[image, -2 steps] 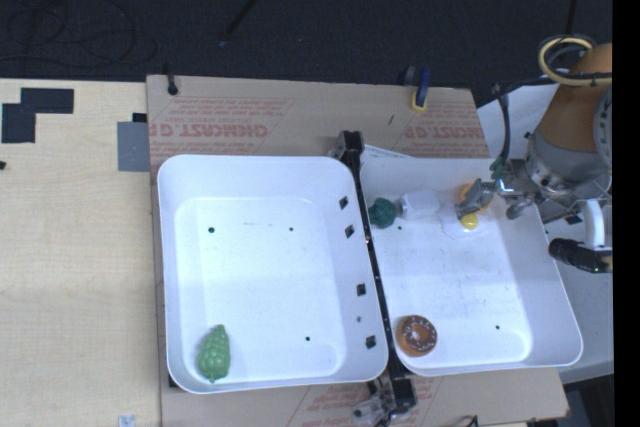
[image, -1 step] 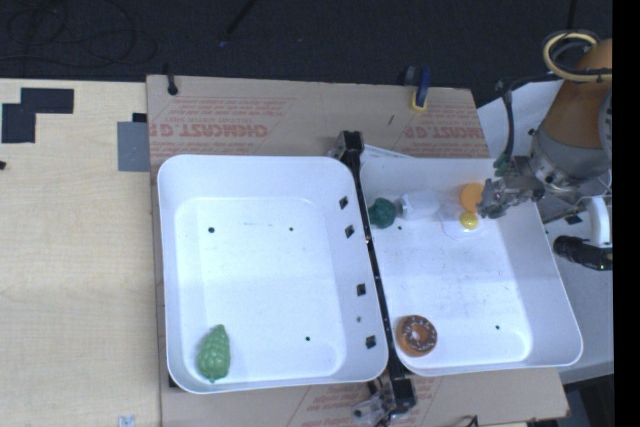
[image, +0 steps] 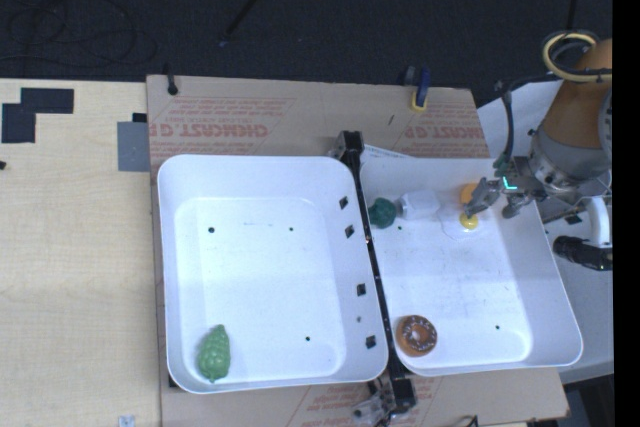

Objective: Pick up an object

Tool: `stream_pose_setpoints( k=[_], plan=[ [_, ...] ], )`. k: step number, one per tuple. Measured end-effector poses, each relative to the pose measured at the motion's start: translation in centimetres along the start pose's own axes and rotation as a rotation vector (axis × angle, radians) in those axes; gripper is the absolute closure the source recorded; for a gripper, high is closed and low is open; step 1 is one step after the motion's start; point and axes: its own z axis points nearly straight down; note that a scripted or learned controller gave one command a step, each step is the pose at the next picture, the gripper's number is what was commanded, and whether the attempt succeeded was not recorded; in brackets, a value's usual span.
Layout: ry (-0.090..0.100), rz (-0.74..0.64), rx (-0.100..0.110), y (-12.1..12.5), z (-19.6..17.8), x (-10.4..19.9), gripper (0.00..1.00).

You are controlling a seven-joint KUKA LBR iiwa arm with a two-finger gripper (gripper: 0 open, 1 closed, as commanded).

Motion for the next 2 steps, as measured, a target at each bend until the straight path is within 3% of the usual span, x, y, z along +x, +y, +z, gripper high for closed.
stream_pose_setpoints(
  k=[1, 2],
  plan=[
    [0.0, 0.005, -0.006, 2.5, -2.1, -0.1, 0.0],
    [0.005, 0.009, 0.006, -8.1, -2.8, 4.0, 0.0]
  ],
)
